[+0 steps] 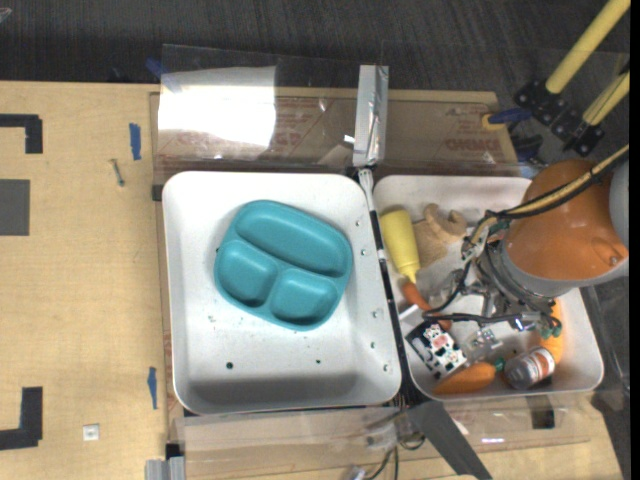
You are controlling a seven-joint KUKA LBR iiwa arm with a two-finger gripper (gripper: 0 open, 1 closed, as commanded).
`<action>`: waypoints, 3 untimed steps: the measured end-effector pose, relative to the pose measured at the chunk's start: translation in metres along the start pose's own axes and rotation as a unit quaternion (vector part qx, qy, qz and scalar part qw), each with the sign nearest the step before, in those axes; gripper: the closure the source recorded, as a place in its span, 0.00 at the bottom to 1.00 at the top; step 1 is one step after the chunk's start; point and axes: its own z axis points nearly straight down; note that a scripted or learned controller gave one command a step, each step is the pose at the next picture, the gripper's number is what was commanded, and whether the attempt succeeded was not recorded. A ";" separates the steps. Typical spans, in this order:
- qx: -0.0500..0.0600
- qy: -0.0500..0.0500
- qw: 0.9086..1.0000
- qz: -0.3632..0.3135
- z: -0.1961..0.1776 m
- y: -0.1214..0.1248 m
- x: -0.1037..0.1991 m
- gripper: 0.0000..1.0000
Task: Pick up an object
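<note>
Two white bins side by side on the bench. Left bin [190, 268] holds just one teal divided tray [283, 261], sitting up toward the far half, slightly right of center; wide bare floor all around it, most along the near edge and the left wall, tray not touching any wall. Right bin [590, 363] is crowded. Arm with orange band [570, 223] comes in from the right and covers the far right corner and middle of that bin. Gripper [487, 320] is down low in the bin's middle among cables; cannot tell how far open it is or whether it has anything. Yellow bottle-shaped object [400, 243] lies along the left wall, running far to near, just beside the divider between bins. Tan lumpy object [440, 228] near the far edge, right beside the yellow one. Small black-and-white patterned item [437, 346] toward the near left corner, just left of the gripper. Orange carrot-like piece [470, 376] along the near edge. Small can-like object with a silver end [528, 368] close to the near right corner, next to it. Little free floor in the right bin, only thin strips along the near and far edges.
</note>
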 end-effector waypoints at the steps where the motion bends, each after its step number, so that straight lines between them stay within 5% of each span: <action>1: 0.000 0.001 0.997 -0.083 -0.096 -0.049 -0.040 0.00; 2: -0.002 0.005 1.000 -0.024 -0.005 0.002 0.001 0.00; 3: 0.001 0.002 1.000 0.010 -0.064 -0.050 -0.027 0.00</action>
